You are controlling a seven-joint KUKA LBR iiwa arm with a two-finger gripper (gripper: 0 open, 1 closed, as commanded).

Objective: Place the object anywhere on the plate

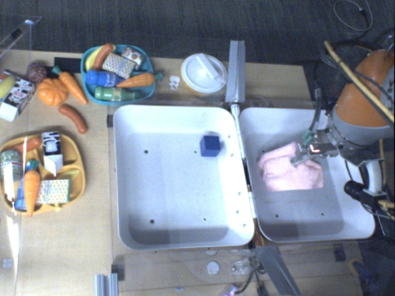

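Note:
A small blue cube (pixel 210 145) rests on the floor of the left bin (pixel 154 227), in its upper right part. A flat pink plate (pixel 289 169) lies in the right bin (pixel 321 224), left of the middle. My gripper (pixel 305 155) hangs low over the plate's upper right edge, at the end of the grey arm with the orange band (pixel 364 100) that reaches in from the right. The cube is well to the left of the gripper, across the wall between the bins. Nothing shows in the gripper.
On the bench left of the bins stand a yellow tray (pixel 75 159) and a blue bowl (pixel 92 92), both holding toy food. A toy pumpkin (pixel 51 92), carrot and sausage (pixel 73 117) lie loose. A white round lid (pixel 203 73) sits behind the bins.

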